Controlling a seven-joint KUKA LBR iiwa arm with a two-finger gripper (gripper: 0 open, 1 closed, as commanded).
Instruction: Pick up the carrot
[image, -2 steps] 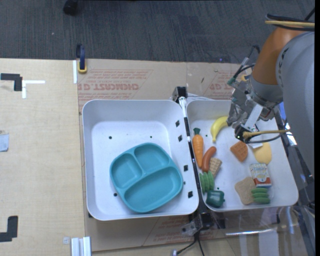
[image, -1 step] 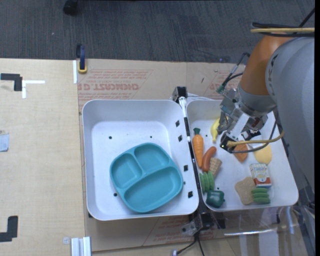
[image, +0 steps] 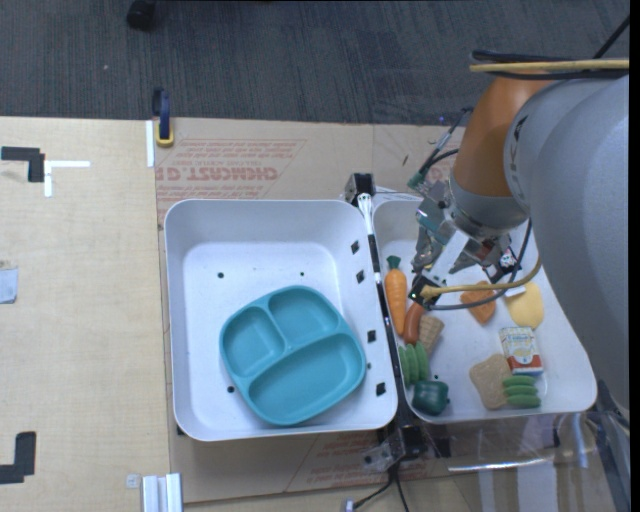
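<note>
The carrot (image: 396, 293), orange with a small green top, lies lengthwise along the left wall of the right bin (image: 573, 372). My gripper (image: 442, 264) hangs over that bin's upper middle, just right of and slightly above the carrot's top. Its fingers stand apart and hold nothing, and the carrot is outside them. The grey wrist with its orange band covers the bin's far right corner.
A reddish sausage-like piece (image: 413, 322), a cracker (image: 431, 331), green pods (image: 409, 361) and a green pepper (image: 430, 397) crowd below the carrot. A juice box (image: 520, 350), bread slice (image: 489, 380), yellow fruit (image: 527, 306) and orange piece (image: 481, 301) lie to the right. A teal divided plate (image: 295, 352) sits in the left bin (image: 190, 300).
</note>
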